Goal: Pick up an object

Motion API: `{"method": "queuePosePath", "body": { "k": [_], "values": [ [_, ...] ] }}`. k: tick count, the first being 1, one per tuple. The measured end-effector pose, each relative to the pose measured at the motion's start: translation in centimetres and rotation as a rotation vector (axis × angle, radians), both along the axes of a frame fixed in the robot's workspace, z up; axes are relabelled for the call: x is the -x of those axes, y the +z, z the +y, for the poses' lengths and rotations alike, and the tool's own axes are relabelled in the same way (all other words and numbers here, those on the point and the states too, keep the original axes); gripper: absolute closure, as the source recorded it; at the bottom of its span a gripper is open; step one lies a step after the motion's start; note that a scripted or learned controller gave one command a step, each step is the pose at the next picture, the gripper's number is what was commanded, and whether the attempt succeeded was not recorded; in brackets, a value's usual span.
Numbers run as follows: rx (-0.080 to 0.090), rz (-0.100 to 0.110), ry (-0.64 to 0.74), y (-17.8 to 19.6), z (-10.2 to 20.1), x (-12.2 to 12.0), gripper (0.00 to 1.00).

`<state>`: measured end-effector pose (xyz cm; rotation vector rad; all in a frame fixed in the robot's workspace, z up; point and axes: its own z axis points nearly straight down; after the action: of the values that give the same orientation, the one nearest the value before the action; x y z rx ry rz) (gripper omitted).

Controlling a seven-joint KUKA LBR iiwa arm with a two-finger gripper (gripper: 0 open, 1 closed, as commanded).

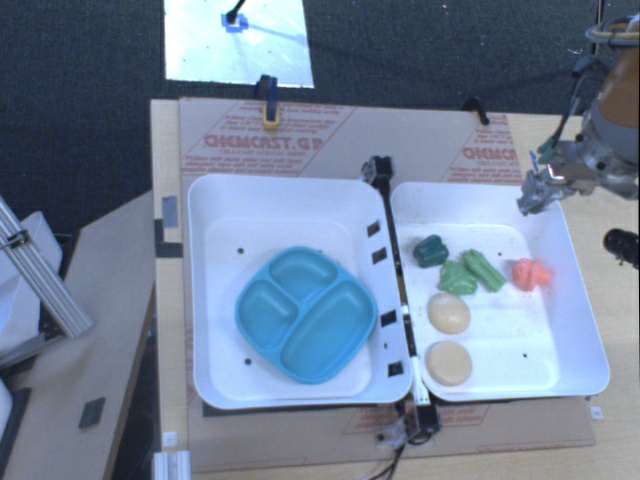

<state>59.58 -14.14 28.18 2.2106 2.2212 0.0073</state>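
Observation:
The right bin holds a dark green pepper-like piece, two light green pieces lying together, a pink piece by the right wall, and two cream round pieces one below the other. My gripper hangs over the bin's far right corner, up and right of the pink piece, touching none of them. Nothing shows between its fingers.
The left bin holds a blue divided plate. A black-clipped divider separates the bins. Clamps sit at the board's back edge. A reflective sheet lies on the floor beyond.

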Motion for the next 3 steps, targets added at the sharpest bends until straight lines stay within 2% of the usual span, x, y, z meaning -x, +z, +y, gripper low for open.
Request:
{"method": "queuePosePath", "body": {
  "k": [1,3],
  "values": [
    [-0.003,0.008,0.003,-1.2,4.9,1.1,1.0],
    [-0.004,0.007,0.006,-1.4,16.2,0.4,1.0]
  ]
}}
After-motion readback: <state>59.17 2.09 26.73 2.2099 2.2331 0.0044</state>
